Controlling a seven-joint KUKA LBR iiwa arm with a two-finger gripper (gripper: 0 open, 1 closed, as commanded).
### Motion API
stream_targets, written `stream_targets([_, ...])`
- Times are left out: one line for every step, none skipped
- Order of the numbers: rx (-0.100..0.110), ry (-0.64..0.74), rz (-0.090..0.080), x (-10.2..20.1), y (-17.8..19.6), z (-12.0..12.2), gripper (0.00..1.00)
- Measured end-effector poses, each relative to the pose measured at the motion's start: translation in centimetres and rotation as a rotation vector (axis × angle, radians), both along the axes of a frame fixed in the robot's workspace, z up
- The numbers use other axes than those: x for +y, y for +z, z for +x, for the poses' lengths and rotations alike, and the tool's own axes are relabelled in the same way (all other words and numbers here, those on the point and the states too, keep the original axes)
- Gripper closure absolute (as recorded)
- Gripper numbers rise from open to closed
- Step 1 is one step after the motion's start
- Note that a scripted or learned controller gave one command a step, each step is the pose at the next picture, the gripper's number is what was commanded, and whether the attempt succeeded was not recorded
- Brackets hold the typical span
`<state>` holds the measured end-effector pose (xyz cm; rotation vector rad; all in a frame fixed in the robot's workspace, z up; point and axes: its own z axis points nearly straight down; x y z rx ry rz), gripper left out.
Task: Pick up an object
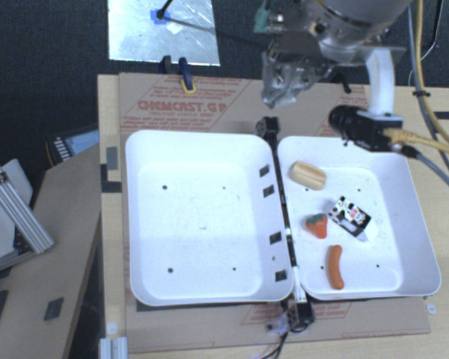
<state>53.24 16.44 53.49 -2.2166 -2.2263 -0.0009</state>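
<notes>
pincer (284,88) high at 12 o'clock above the bins, grip state cannot tell | right bin (404,200): bread roll (308,175) 11 o'clock, strawberry (317,225) centre, sausage (335,266) 6 o'clock | left bin (202,215) at 9 o'clock

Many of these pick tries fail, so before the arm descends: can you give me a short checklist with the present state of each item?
1. Objects available in the right bin: ok; bread roll, strawberry, black-and-white toy and sausage lie there.
2. Gripper clear of the bins: ok, raised beyond their far edge.
3. Gripper over a target: not ok; it is not above any object.
4. Finger opening: cannot tell.
5. Targets separated: strawberry and toy look close together; roll and sausage lie apart, ok.
</notes>
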Motion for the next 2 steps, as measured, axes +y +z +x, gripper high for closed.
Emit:
stream_targets([0.001,0.0,0.0,-1.4,0.0,-3.3,1.0])
stream_targets([-0.001,-0.004,0.001,-4.2,0.0,-4.6,1.0])
